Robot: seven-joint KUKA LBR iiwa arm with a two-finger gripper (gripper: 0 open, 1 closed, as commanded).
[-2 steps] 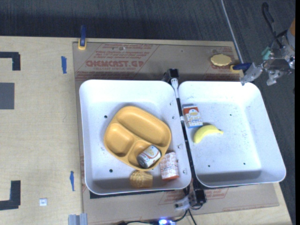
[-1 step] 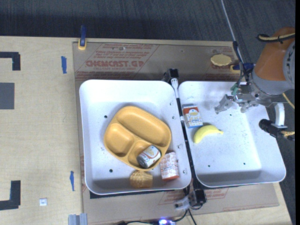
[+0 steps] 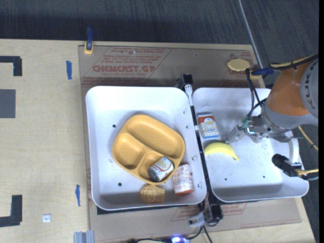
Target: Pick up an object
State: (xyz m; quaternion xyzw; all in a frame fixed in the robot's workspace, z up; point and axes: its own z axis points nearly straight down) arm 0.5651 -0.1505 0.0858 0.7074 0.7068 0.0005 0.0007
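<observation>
board [image 3: 123, 68] reads "chemcast gp" (reddish print); gripper [image 3: 242, 130] state unclear, near banana [image 3: 220, 150].

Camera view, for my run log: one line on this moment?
hand above right bin | banana lying free | nothing seen held

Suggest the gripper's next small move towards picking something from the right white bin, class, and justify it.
Probably shift the gripper a little toward the camera view's left and nearer edge, over the curved yellow banana. It is the closest object, lying unobstructed on the right white bin's floor.
</observation>
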